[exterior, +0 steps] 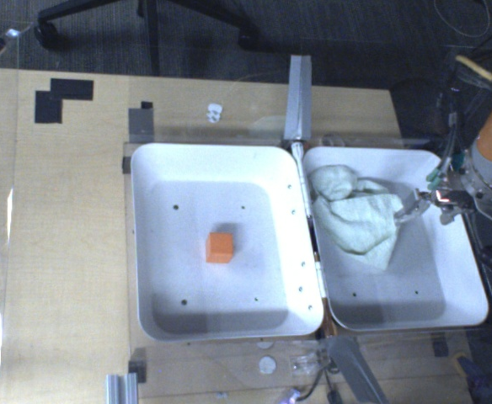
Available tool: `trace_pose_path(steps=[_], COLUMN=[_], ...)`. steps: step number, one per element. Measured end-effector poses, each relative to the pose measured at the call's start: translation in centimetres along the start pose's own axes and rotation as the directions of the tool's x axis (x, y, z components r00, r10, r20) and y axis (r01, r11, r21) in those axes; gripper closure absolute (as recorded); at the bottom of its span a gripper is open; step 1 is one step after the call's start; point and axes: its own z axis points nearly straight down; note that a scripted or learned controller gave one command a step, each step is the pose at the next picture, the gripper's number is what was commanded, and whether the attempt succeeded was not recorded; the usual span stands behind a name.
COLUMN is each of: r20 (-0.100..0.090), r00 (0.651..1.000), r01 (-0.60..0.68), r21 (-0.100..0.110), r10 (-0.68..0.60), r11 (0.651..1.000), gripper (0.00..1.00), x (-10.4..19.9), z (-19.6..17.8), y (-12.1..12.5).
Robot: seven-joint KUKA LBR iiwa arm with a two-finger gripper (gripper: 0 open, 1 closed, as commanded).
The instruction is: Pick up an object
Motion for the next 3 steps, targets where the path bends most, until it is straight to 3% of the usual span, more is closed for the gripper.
trace_pose_path(steps=[1, 2, 3], r20=[0.000, 0.000, 0.000], r00=[1.000, 1.000, 1.000], r01=[0.028, 0.029, -0.030], r21=[-0.004, -0.007, -0.002], r10=[-0.027, -0.029, 0.030], r11=[1.000, 1.000, 1.000], gripper=[0.00, 1.00, 1.00], x=[3.9, 4.0, 8.3], z=[12.5, 11.4, 2.3], y=[0.6, 0.7, 4.1])
